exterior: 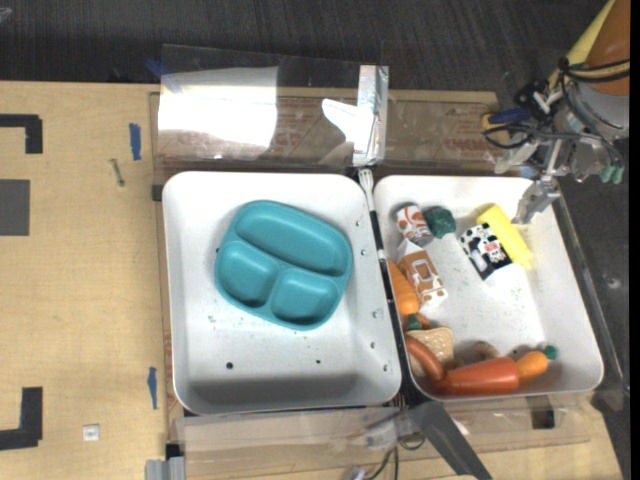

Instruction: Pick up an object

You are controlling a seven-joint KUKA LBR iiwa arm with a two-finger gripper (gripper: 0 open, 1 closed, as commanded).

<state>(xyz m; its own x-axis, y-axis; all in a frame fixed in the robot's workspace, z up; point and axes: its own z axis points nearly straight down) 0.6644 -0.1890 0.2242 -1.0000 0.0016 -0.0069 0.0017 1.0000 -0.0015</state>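
My gripper [534, 201] hangs over the far right corner of the right bin [560, 298], just right of a yellow block [503, 230] with a black-and-white patterned piece [483, 247] on it. Nothing shows in the gripper. Further left in that bin lie a white and red can [410, 223], a dark green lump [438, 219] and an orange and white box [422, 274]. Along the near edge rest a red sausage [480, 375], a small carrot [536, 361] and a bread-like piece [430, 345].
The left bin [190, 318] holds a teal divided plate [284, 262]. A clear plastic sheet [270, 118] stands behind the bins. Cables [520, 118] hang by the wrist at the upper right. Brown bench board [70, 298] lies to the left.
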